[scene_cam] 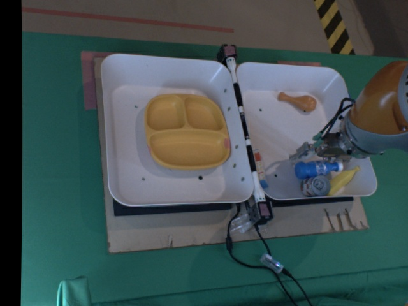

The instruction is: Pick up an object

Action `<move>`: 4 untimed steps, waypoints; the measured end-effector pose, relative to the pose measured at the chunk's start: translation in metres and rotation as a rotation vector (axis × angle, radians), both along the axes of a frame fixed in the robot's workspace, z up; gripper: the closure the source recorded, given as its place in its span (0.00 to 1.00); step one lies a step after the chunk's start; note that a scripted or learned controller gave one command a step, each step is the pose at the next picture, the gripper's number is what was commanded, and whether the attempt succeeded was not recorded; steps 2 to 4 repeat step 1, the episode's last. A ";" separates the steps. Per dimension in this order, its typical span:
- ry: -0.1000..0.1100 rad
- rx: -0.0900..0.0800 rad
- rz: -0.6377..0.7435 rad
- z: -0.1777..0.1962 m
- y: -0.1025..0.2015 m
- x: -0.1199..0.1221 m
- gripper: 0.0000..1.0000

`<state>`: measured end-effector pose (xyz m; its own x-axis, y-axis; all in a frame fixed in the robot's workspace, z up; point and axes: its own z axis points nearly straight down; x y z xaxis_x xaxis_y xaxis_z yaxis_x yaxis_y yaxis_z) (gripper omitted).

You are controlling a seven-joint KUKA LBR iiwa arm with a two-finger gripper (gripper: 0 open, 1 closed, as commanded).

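The right bin [280, 129] holds a brown drumstick-shaped toy [298, 100] near its far side. At its near right corner lie a blue bottle-like object [315, 169], a round grey item [316, 185] and a yellow banana-shaped piece [343, 179]. My gripper [319, 150] hangs low over that corner cluster, just above the blue object, reaching in from the right. The arm's orange band [382, 101] is above it.
The left bin [127, 81] carries a yellow divided plate [186, 131] in its middle. A black and white strip [245, 129] runs between the bins. Cables [268, 260] trail over the green bench in front.
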<state>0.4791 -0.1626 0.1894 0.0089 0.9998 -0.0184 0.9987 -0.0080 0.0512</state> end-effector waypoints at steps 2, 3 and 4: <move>0.000 0.000 0.000 0.000 0.000 0.000 0.00; 0.000 0.000 0.000 0.000 0.000 0.000 0.00; 0.000 0.000 0.000 0.000 0.000 0.000 0.00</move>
